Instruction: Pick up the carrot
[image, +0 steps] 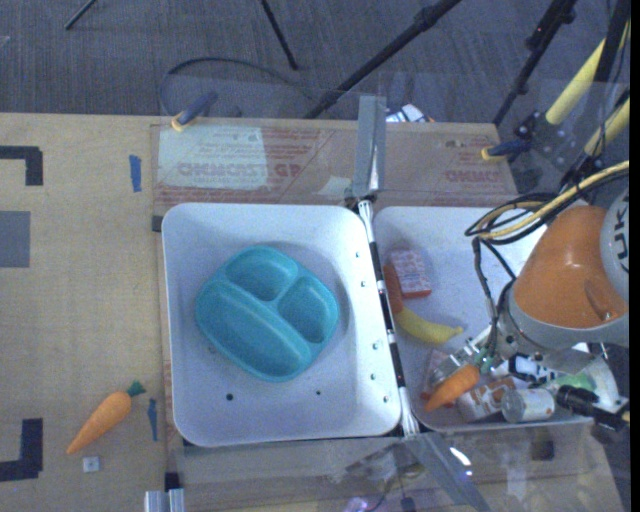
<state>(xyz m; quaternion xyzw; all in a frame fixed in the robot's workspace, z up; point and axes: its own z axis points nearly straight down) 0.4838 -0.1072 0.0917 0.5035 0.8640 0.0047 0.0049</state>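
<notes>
An orange carrot lies tilted in the right bin, near its front left corner, thick end up and to the right. My gripper hangs low over the bin under the orange-banded wrist, right at the carrot's thick end. Whether it touches or grips the carrot is hidden in the clutter. A second carrot with a green top lies on the bench outside the bins, at the front left.
The right bin also holds a red box, a banana and several small items under the wrist. A blue divided plate sits in the left bin. Cables hang by the arm.
</notes>
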